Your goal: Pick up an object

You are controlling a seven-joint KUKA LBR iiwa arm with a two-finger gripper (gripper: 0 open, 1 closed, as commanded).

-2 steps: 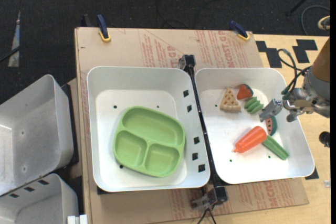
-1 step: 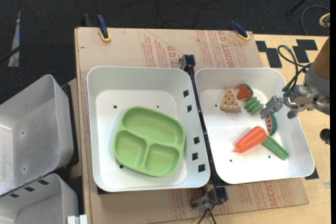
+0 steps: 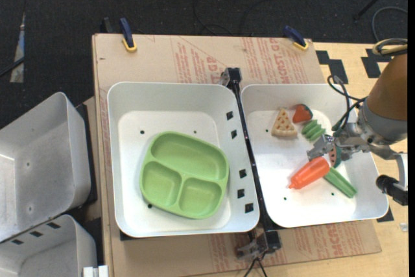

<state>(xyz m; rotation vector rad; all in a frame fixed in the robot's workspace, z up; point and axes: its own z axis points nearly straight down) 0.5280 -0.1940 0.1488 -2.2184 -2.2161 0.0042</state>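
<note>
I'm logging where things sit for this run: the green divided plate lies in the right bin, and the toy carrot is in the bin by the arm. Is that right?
Not quite. The camera view shows the green divided plate in the left bin, not the right one. The toy carrot is indeed in the right bin, by the arm.

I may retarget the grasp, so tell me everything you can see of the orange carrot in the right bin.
The carrot is a smooth toy, plastic by its look: an orange tapered body with a green stalk. It lies flat on the floor of the right bin, tip toward the left bin. The gripper sits at its thick end.
</note>
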